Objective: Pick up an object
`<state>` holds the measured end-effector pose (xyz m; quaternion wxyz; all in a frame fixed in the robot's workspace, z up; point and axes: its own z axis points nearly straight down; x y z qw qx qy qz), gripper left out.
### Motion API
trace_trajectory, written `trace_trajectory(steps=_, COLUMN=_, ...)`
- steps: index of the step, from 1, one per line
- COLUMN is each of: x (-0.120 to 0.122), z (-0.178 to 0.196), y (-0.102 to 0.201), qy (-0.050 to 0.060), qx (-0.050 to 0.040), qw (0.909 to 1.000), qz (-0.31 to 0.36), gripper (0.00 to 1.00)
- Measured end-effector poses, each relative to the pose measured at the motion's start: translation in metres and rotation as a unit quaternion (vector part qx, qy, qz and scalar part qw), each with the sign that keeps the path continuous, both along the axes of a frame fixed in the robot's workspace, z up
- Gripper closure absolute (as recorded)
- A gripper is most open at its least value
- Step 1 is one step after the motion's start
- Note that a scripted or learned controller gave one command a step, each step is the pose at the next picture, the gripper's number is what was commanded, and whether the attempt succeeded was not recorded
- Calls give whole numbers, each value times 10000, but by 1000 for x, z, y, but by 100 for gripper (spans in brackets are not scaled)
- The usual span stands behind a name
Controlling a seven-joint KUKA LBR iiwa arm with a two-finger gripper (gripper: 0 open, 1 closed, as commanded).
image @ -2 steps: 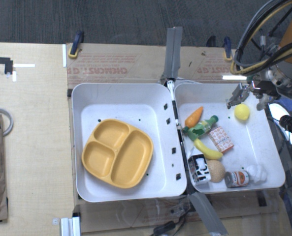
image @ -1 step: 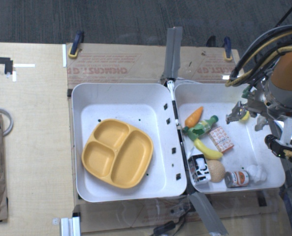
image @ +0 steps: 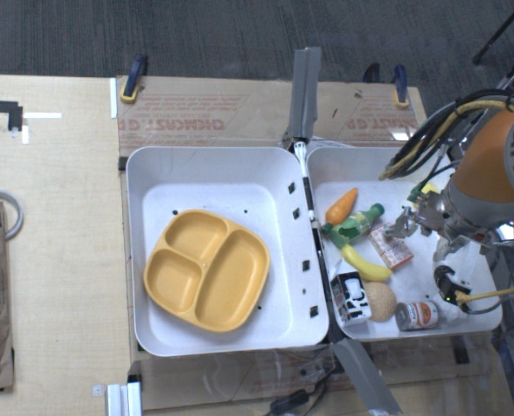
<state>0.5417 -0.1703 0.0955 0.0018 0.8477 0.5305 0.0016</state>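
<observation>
A wooden bench [image: 57, 232] carries two shallow white bins side by side. The left bin [image: 152, 176] holds a yellow divided plate [image: 206, 269] lying flat near its middle. The right bin [image: 491, 315] holds the small items: an orange carrot [image: 341, 204] at the top, a green bottle [image: 354, 225] just below it, a yellow banana [image: 366, 264], a red-and-white packet [image: 391, 247], a black-and-white carton [image: 350, 297] beside a brown round roll [image: 379, 301], and a can [image: 416, 315] near the front wall. The grey arm [image: 491, 167] with its orange band reaches in from the right, its gripper [image: 406, 224] poised just above the packet; whether it is clenched or released cannot be told.
</observation>
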Motion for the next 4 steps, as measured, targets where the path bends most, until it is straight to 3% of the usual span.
trace_trajectory(steps=1, x=0, z=0, y=36, qy=-18, qx=-14, qw=9992, qz=411, gripper=0)
trace_trajectory(steps=2, x=-33, z=0, y=26, qy=-24, qx=17, qw=9965, qz=-840, gripper=0)
trace_trajectory(steps=3, x=-41, z=0, y=16, qy=-21, qx=22, qw=9785, qz=-2061, gripper=0)
trace_trajectory(steps=4, x=-65, z=30, y=9, qy=49, qx=14, qw=9951, qz=-991, gripper=0)
